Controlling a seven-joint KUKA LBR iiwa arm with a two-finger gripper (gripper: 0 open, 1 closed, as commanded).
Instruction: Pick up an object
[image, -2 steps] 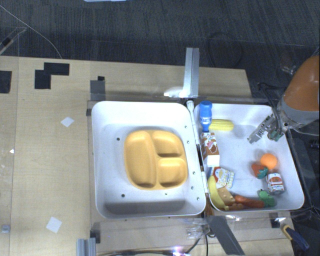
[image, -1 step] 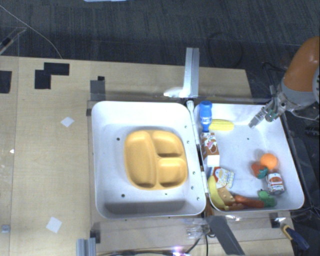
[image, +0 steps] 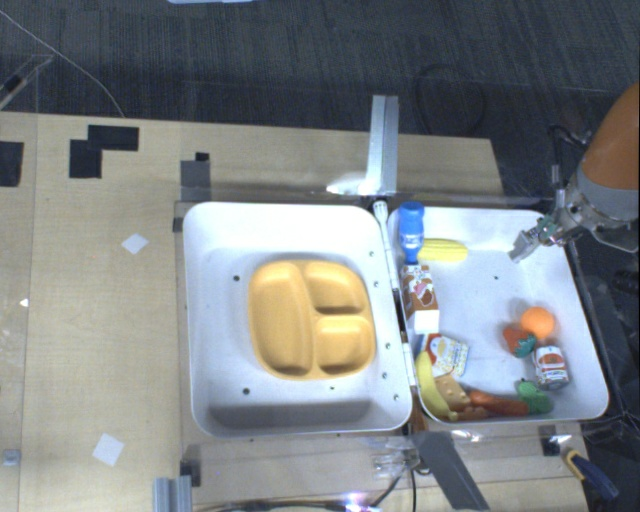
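My gripper (image: 528, 243) hangs over the right bin's (image: 590, 400) far right corner; cannot tell its state. Nothing visibly held. Yellow tray (image: 308, 318) sits in left bin (image: 215, 400).

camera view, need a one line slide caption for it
Gripper poised at the far right rim of the right bin of toy food; yellow divided tray lies in the left bin.

A yellow tray (image: 310, 318) with three parts lay flat in the left white bin (image: 215, 300), far to the left of the gripper (image: 528, 243). A grey metal post (image: 384, 145) stood between the bins, up and left of the gripper. Black squares (image: 100, 148) sat on the wooden bench (image: 90, 330), farthest left.
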